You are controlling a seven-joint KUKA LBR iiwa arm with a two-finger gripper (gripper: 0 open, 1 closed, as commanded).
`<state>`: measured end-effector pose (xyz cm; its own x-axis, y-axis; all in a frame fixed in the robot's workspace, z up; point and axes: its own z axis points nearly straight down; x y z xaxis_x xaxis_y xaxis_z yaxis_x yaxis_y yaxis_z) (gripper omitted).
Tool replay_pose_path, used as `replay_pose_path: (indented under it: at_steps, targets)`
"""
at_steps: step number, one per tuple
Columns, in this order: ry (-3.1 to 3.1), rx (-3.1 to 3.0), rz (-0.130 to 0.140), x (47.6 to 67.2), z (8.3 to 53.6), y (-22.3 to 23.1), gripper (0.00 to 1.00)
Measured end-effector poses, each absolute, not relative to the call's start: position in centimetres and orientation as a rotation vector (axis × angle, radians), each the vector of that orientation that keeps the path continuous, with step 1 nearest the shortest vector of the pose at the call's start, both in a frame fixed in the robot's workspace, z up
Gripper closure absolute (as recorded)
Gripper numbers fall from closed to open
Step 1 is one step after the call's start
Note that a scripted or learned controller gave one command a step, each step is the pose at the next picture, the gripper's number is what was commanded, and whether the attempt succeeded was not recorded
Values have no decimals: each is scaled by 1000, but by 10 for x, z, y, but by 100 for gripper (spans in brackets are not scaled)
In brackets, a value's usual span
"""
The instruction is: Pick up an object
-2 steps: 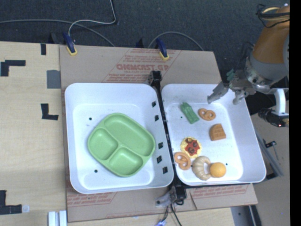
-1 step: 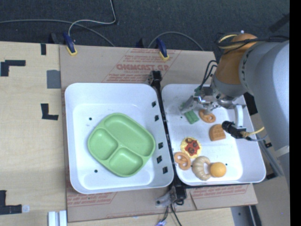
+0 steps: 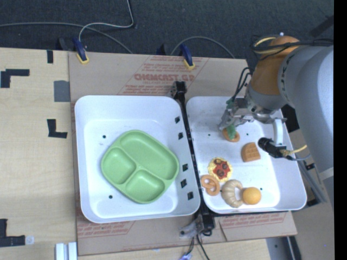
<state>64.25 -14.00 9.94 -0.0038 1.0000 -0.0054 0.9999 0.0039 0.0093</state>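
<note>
1. Surface (image 3: 32, 145): carries two white bins side by side.
2. Arm (image 3: 303, 85): reaches in from 3 o'clock, over the right bin (image 3: 203, 110).
3. Left bin (image 3: 87, 112): holds a green divided plate (image 3: 140, 166).
4. Toy foods toward 6 o'clock of right bin: croissant (image 3: 232, 192), orange ball (image 3: 251, 195), pretzel (image 3: 210, 184), pizza piece (image 3: 220, 168), cracker (image 3: 250, 152).
5. End effector (image 3: 232, 124): low at the bin's 12 o'clock, on a small orange-green piece (image 3: 232, 135). Open or closed, cannot tell.
6. Progress: apparently mid-grasp; nothing lifted yet.
</note>
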Motion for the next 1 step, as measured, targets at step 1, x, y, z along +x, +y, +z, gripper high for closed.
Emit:
replay_pose_path:
  at_steps: [1]
  targets:
    - [2225, 2218, 2, 658, 185, -39, 100]
